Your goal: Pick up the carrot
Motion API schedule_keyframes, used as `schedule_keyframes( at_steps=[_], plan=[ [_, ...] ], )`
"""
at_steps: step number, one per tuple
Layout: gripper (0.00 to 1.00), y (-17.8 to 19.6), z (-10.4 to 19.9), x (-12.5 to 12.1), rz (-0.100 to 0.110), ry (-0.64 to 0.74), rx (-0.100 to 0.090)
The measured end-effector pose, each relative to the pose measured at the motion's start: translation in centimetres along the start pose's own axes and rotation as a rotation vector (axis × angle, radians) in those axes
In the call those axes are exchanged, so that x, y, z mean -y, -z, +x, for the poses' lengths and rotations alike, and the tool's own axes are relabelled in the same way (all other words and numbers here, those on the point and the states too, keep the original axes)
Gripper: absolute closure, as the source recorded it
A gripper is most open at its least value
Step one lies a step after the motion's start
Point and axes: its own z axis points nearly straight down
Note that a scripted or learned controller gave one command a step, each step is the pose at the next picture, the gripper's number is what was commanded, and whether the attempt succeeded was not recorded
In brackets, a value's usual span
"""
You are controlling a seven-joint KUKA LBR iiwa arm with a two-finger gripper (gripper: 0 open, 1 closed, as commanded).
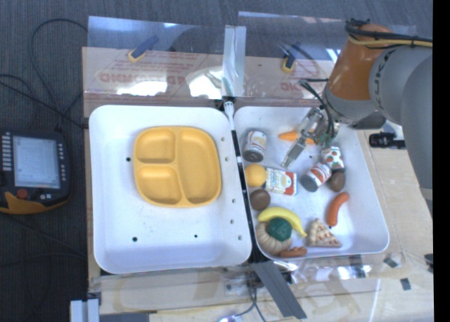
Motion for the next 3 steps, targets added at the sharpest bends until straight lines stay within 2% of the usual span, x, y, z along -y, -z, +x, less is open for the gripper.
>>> schedule_keyframes(
  at_steps=[1,2,3],
  plan=[
    [0.0,-0.06,0.0,-0.81,0.012,-0.034,-0.005],
    [0.0,-0.06,-0.2,-0.35,-0.002,-0.038,-0.011],
    [0.0,-0.05,-0.5,-0.58,-0.003,-0.097,-0.023]
  ],
)
